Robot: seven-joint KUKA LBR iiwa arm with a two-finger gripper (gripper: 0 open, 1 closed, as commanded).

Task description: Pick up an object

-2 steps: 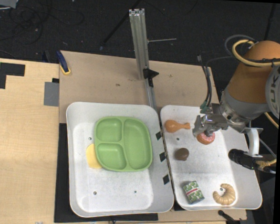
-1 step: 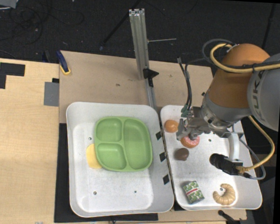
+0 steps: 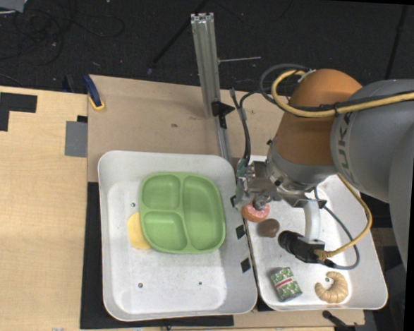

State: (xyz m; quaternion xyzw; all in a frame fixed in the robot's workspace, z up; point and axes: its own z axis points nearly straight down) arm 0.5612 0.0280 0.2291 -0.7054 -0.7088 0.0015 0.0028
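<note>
A pink, roundish object [image 3: 255, 213] is seen in the right bin [image 3: 368, 293], near its left wall, directly beneath the tool [image 3: 255, 200]. No long axis can be made out on it, since its top is covered by the tool. Whether the tool is clenched or released cannot be told. A croissant [image 3: 332, 287] lies well apart.

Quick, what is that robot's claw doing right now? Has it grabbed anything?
Gripper: down in the right bin, right over a pink object. Whether it is open, closed or holding that cannot be told from this view.
</note>
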